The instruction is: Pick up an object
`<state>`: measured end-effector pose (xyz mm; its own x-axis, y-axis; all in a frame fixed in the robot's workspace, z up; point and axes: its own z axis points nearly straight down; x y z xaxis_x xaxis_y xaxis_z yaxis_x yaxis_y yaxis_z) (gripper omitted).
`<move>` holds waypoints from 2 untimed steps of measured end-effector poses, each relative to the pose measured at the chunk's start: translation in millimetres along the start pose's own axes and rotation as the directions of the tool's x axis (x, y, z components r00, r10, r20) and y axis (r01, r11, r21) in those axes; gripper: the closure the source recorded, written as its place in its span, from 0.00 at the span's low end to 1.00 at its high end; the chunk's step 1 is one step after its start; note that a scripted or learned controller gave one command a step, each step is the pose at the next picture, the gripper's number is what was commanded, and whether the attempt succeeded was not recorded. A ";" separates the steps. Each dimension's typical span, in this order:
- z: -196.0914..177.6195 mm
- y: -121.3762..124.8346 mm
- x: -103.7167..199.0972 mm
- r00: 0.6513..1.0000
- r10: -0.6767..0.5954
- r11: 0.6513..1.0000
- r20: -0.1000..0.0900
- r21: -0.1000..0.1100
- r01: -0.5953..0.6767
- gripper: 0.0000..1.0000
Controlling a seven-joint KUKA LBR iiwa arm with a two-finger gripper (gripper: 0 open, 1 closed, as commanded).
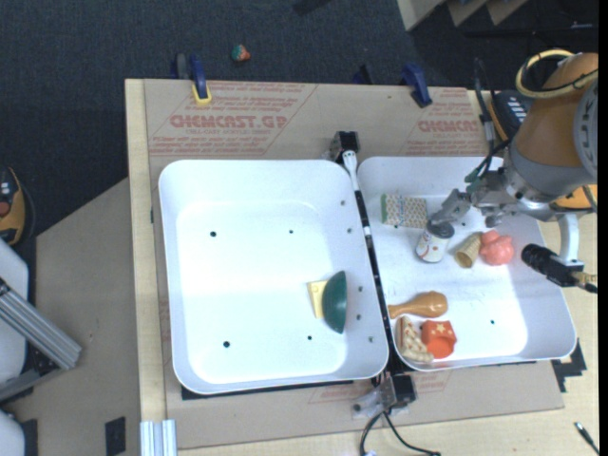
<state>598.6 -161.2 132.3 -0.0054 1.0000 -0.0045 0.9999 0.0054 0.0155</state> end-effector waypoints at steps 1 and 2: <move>-177.2 -23.9 52.7 1.000 -0.001 1.000 -0.003 -0.002 0.001 0.00; -39.1 -5.2 12.6 1.000 0.009 1.000 -0.004 0.022 -0.008 0.00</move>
